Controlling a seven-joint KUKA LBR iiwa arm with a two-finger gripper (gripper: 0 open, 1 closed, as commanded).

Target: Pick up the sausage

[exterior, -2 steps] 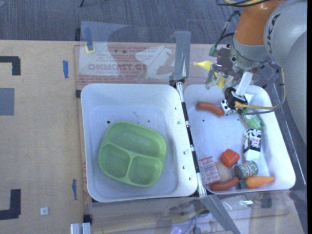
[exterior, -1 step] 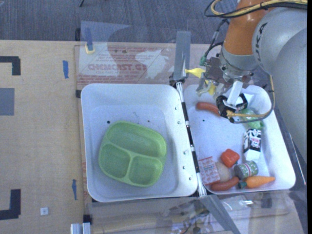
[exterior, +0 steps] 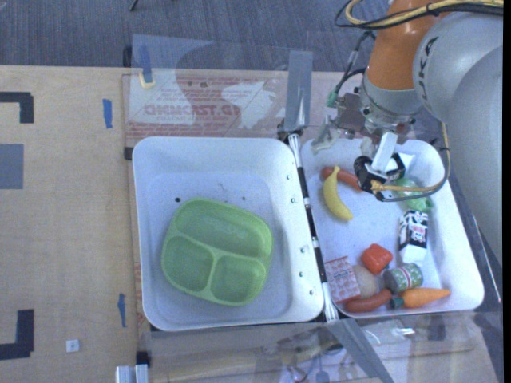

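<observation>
A reddish-brown sausage [exterior: 367,302] lies at the front edge of the right bin [exterior: 467,238], between a pink packet [exterior: 342,278] and a carrot [exterior: 425,296]. My gripper [exterior: 335,132] hangs over the bin's far left corner, well away from the sausage. It sits just above a yellow banana [exterior: 337,198] and a short red-orange piece [exterior: 346,178] tucked behind the banana. Nothing shows held in the gripper.
Near the sausage are a green can [exterior: 404,278], a red pepper-like piece [exterior: 377,258] and a small black-and-white carton [exterior: 414,234]. A green item [exterior: 409,185] lies by the wrist. The left bin [exterior: 152,166] holds a green divided plate [exterior: 215,250].
</observation>
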